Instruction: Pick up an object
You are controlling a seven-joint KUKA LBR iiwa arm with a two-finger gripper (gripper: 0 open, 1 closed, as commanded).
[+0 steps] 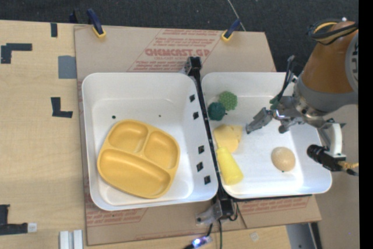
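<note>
Cardboard-covered worktop (175, 52), two white bins. My tool (269, 119) hangs empty over the right bin (256, 183), whether apart or together I cannot tell. The beige ball (284, 158) lies below-right of it; it could roll from a glancing touch.

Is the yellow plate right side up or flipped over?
Right side up. The plate lies flat in the left bin, and its three hollow sections face up, with raised ridges dividing them.

One fixed camera looks down slantwise on both white bins (93, 125).
</note>
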